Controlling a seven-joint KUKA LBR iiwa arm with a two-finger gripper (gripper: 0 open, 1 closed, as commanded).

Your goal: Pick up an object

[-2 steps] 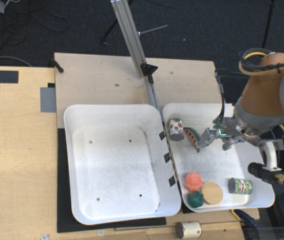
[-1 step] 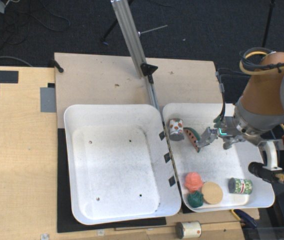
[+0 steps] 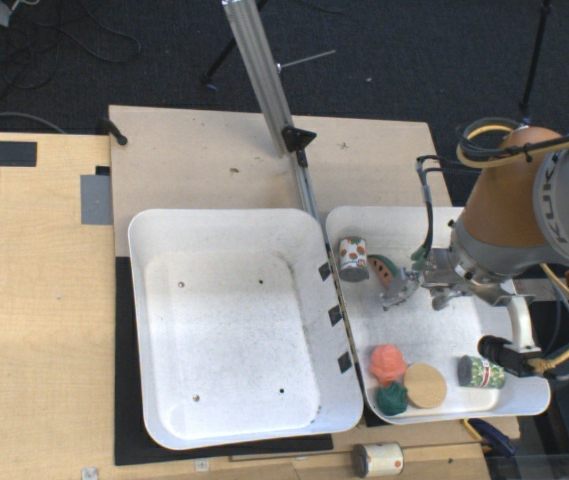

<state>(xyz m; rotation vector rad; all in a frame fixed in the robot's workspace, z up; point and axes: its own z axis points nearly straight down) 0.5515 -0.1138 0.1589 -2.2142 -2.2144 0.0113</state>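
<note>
Low in the right bin (image 3: 464,223), the claw (image 3: 396,290) hangs beside a small can (image 3: 352,258). Its state I cannot tell.

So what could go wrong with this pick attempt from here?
The gripper sits low in the right bin, close to the green curved piece and the small patterned can; closing here may nudge them rather than grasp one. Both lie near the bin's left wall, so a push could wedge them against it. The red, dark green and tan round objects are bunched together, making a clean single pick hard.
</note>
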